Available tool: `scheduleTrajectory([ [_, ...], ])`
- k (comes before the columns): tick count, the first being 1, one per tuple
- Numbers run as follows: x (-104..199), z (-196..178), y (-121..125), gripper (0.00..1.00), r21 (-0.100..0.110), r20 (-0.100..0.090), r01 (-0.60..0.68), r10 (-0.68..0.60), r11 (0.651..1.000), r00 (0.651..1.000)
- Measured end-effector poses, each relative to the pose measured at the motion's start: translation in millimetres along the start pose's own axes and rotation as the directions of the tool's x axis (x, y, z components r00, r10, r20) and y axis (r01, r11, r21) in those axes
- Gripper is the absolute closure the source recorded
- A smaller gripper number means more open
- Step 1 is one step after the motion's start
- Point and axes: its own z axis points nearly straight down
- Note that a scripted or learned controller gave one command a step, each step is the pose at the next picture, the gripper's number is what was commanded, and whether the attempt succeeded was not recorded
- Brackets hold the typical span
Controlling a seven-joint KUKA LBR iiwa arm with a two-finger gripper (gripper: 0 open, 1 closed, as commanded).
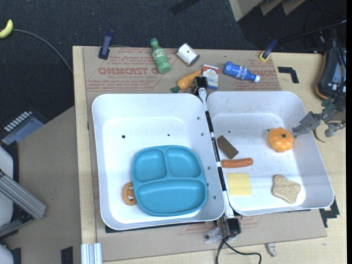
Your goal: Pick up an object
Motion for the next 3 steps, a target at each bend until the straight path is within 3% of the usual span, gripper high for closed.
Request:
scheduleTrajectory([
  [1,-8,103,44,0.00,0.002,-0.001,0.001,-0.001,1.000,1.000],
  [2,1,178,53,0.00,0.002,-0.001,0.001,-0.001,1.000,1.000],
  [3,0,167,54,1.00,-0.001,0.000,0.001,-0.001,1.000,1.000],
])
